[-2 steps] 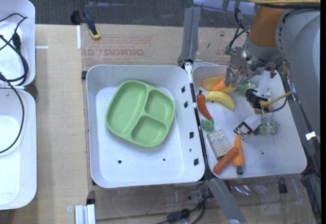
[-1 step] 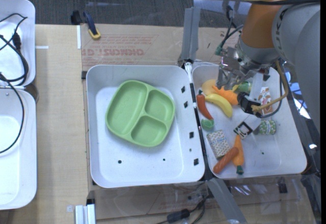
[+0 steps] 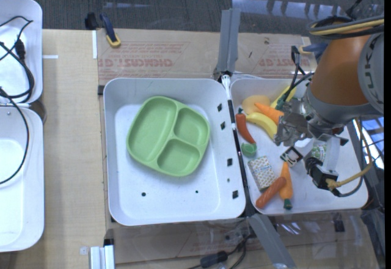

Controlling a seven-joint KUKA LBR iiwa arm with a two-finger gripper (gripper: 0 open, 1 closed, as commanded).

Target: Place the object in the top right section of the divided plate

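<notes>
A light green divided plate [image 3: 168, 136] lies in the left bin [image 3: 122, 194], with one large section on its left and two smaller ones on its right. My gripper [image 3: 288, 133] hangs low over the right bin [image 3: 351, 191], among the toy foods. It is just right of a yellow banana [image 3: 263, 123] and an orange carrot [image 3: 269, 110]. The arm's grey and orange body [image 3: 342, 78] covers the back right part of that bin. I see nothing clearly held.
The right bin also holds a red chili [image 3: 245, 129], a small green piece [image 3: 248, 149], a white patterned packet [image 3: 263, 170], two more carrots [image 3: 285, 181] [image 3: 270, 194] and a yellow round piece [image 3: 252, 103]. A metal divider [image 3: 235, 139] separates the bins. Cables [image 3: 333, 182] trail from the wrist.
</notes>
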